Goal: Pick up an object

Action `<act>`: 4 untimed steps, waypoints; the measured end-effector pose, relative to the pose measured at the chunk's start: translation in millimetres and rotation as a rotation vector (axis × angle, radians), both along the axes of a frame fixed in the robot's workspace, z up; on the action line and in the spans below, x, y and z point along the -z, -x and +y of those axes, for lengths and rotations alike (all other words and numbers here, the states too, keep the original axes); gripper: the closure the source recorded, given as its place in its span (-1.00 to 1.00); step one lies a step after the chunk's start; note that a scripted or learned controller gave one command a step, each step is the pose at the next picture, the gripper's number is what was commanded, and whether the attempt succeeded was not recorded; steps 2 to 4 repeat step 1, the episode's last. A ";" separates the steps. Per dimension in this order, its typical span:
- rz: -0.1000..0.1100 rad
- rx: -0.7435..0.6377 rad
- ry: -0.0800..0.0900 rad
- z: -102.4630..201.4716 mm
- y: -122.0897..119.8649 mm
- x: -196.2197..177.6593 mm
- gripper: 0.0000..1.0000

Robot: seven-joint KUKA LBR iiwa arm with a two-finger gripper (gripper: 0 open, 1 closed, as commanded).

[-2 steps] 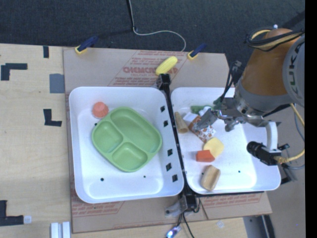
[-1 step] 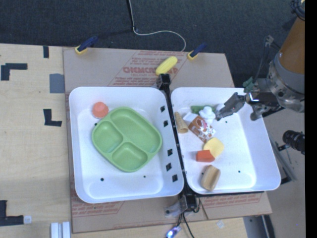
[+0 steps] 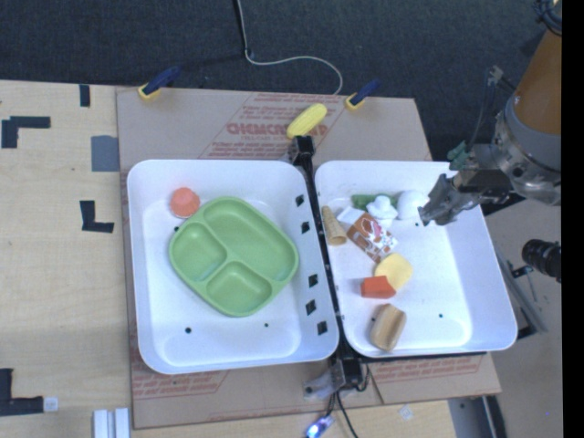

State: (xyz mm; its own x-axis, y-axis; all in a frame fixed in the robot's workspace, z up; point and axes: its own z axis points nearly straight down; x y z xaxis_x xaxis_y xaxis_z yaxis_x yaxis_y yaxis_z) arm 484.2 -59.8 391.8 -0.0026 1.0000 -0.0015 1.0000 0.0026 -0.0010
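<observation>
Objects (image 3: 374,235) clustered in right bin (image 3: 474,281); left bin (image 3: 151,272) holds green tray (image 3: 233,255); cardboard (image 3: 182,126) on wooden bench (image 3: 55,245), dark carpet (image 3: 109,16) beyond. Gripper (image 3: 436,210) state indeterminate.

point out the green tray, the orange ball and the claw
green tray (image 3: 215,235), camera view, left compartment
orange ball (image 3: 185,201), camera view, its middle
claw (image 3: 432,213), camera view, at its fingertips

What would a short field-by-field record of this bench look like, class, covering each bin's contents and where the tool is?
left bin: green divided plate; orange round piece beside it
right bin: small toy foods, among them a yellow piece, a red piece and a tan roll
tool: over the right bin's far right part, above the floor, nothing seen in it
on cardboard beyond the bins: yellow corn-like object
</observation>
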 end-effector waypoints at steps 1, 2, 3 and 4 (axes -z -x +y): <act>0.010 -0.003 -0.003 59.9 1.8 81.3 1.00; 0.010 -0.003 -0.003 59.9 1.8 81.3 1.00; 0.010 -0.003 -0.003 59.9 1.8 81.3 1.00; 0.010 -0.003 -0.003 59.9 1.8 81.3 1.00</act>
